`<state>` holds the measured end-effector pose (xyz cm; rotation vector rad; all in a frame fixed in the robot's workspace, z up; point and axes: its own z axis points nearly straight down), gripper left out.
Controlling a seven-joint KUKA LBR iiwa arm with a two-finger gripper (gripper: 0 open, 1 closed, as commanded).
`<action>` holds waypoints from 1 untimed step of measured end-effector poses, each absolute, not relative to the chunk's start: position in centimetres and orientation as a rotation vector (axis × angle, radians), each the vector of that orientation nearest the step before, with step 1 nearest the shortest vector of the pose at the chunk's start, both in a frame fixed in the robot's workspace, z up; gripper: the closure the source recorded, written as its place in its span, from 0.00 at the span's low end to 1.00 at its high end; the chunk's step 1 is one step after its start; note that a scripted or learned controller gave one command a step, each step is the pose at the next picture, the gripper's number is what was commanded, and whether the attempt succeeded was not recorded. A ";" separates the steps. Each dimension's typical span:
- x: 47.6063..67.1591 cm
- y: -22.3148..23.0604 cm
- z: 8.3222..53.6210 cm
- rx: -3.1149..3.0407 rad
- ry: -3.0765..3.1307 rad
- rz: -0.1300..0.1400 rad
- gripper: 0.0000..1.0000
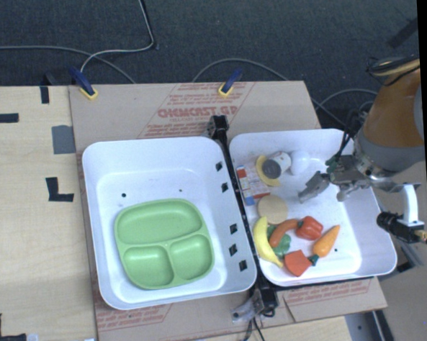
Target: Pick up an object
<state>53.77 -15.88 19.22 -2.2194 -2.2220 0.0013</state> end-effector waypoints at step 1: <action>51.3 -15.6 9.4 -2.220 -2.221 0.001 0.00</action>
